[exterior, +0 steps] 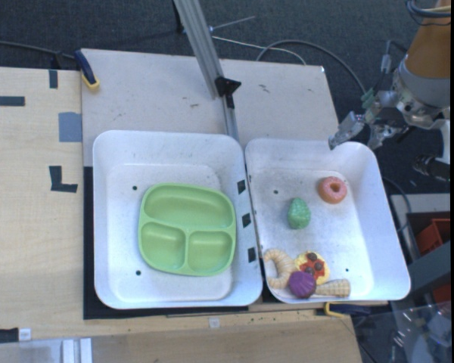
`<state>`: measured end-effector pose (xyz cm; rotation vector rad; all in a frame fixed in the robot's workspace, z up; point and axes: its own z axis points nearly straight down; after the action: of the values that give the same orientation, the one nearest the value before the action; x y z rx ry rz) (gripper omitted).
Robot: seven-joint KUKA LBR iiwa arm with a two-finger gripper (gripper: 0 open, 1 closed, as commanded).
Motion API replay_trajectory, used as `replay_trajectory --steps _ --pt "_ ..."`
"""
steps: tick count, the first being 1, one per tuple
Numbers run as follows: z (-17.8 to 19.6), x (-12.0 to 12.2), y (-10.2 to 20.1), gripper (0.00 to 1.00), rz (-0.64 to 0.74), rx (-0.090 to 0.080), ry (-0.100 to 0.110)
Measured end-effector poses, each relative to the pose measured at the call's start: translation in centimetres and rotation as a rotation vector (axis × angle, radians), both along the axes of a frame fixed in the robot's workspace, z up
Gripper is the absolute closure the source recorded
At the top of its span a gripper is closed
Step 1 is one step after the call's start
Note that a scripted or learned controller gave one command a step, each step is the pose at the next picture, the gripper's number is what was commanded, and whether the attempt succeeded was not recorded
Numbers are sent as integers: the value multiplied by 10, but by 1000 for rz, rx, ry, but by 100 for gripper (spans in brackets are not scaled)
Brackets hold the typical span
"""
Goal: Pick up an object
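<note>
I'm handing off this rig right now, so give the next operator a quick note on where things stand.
End effector: hovering over the top right corner of the right bin, nothing between its fingers; whether they are open or shut is unclear.
Right bin holds: pink donut upper right, green toy mid-bin, and a cluster at the bottom edge with a purple piece, a pizza-like toy and tan pieces.
Left bin holds a green divided plate.
Done: nothing picked yet.
Left: descend and grasp one object; the donut looks nearest.

green divided plate (188,228), yellow-handled clamp (87,70)
</note>
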<state>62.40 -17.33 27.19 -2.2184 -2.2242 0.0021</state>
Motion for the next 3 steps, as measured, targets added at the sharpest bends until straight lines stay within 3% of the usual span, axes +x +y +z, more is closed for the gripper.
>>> replay_trajectory --steps 1,3 --pt "0 0 0 0 0 0 0" --pt "-121 12 0 0 0 1 6"
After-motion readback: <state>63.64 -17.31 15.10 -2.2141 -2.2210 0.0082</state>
